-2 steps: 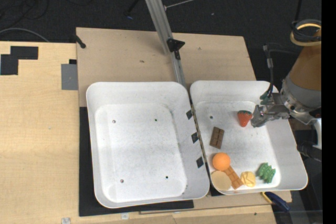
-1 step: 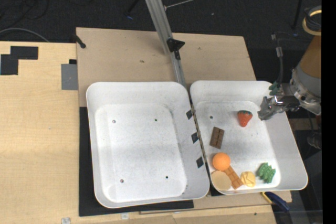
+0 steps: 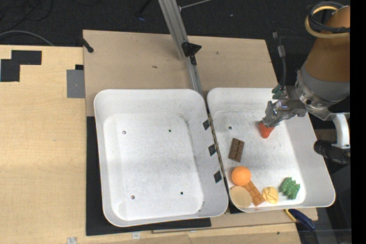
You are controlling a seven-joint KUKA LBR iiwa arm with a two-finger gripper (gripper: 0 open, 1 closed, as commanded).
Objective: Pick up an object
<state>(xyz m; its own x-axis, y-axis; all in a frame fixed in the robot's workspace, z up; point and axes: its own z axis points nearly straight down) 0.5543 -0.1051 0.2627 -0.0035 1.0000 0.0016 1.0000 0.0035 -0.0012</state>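
Note:
My gripper (image 3: 269,122) reaches in from the right over the upper middle of the right bin (image 3: 311,146). A small red object (image 3: 266,131) sits right at the gripper's tip, touching it or just below it. Whether the red object is lifted off the bin floor or resting on it is unclear from this angle. Lower in the same bin lie a brown block (image 3: 236,150), an orange ball (image 3: 241,175), a tan disc (image 3: 240,197), a brown stick (image 3: 254,194), a yellow item (image 3: 270,195) and a green item (image 3: 290,187).
The left bin (image 3: 108,123) stands beside the right one, joined by black clips (image 3: 212,149) along the shared rim. A slanted metal rail (image 3: 171,14) rises behind the bins. The grey and orange arm (image 3: 326,66) fills the right side.

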